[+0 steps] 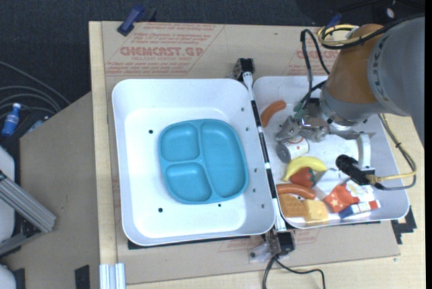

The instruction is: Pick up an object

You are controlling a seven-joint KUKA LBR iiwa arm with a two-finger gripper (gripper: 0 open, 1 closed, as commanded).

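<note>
Table [202,44] of brown board, seen from above. Two white bins side by side: left bin [135,146] with a blue divided plate [202,161]; right bin [395,159] with toy food. Grey arm [378,65] reached in from the right. Tool [295,129] low over the right bin; grip impossible to tell. Just below it, yellow banana [305,166]; near the upper corner, orange sausage [272,111].

Gripper [295,134] sat low in right bin [391,152] above banana [305,165]; blue divided plate [201,161] lay in left bin [128,146].
</note>
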